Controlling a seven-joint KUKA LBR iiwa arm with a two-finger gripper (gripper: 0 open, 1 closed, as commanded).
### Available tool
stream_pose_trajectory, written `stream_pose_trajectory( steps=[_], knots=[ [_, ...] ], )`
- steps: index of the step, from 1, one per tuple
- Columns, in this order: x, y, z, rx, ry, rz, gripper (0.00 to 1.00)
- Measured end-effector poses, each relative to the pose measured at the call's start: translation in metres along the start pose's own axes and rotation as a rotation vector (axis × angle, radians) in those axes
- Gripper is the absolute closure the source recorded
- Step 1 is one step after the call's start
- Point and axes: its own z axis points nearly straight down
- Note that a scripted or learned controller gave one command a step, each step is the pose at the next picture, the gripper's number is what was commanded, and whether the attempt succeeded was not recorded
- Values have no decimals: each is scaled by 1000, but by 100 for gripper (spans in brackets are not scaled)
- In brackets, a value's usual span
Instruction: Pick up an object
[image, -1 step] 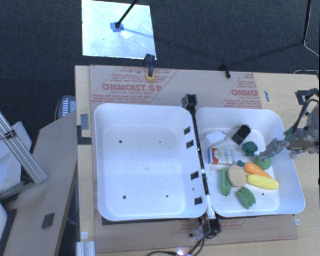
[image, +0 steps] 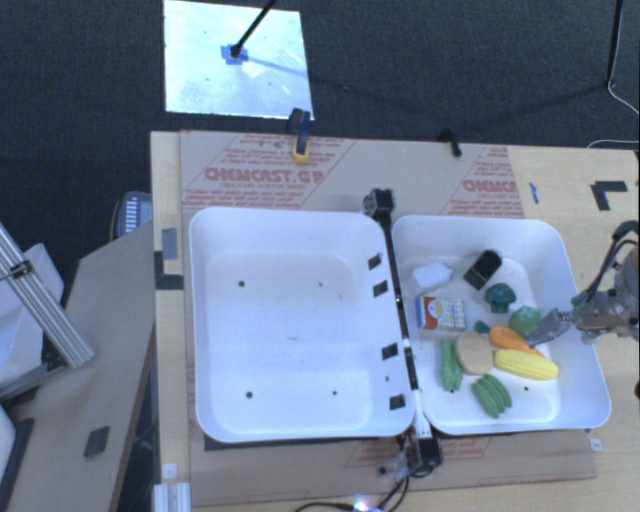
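Wooden bench (image: 250, 170), right white bin (image: 575, 300), jaws (image: 550, 327) beside orange carrot (image: 508, 339), opening unclear

The fingers (image: 548, 326) sit in the right bin (image: 575, 290), just right of the carrot (image: 507, 338) and above the corn (image: 526, 365); the left bin (image: 290, 325) lies far left.

Two white bins (image: 290, 230), toys in the right one (corn (image: 526, 365), carrot (image: 508, 339)), jaws (image: 552, 323) perhaps touching carrot
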Motion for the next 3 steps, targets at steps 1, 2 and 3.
stream_pose_trajectory(
  steps=[1,2,3],
  knots=[
    [3,1,111,-1,2,-3,0],
    [3,3,95,-8,-1,-4,100],
    [28,3,37,-11,-1,-9,100]
  ],
)
